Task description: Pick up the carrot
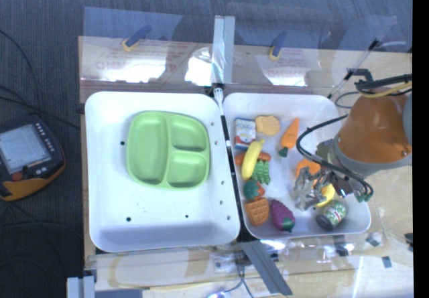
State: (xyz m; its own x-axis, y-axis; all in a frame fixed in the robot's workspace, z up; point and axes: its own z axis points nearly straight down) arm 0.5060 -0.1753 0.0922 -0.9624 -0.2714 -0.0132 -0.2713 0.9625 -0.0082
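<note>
The carrot [289,134] is orange with a green stub at its lower end. It lies slanted in the upper middle of the right bin [315,101]. My gripper [305,195] is low in the same bin, below and to the right of the carrot and apart from it. It hangs among a small orange piece [308,169], a yellow piece [327,194] and a green can [332,215]. Cables and the wrist hide much of it. The carrot lies free.
A banana [251,158], leafy greens [261,173], a waffle-like piece [257,211], a purple eggplant [282,215], a small carton [244,130] and a biscuit [267,125] crowd the right bin's left side. A green divided plate [167,149] sits in the left bin [107,176].
</note>
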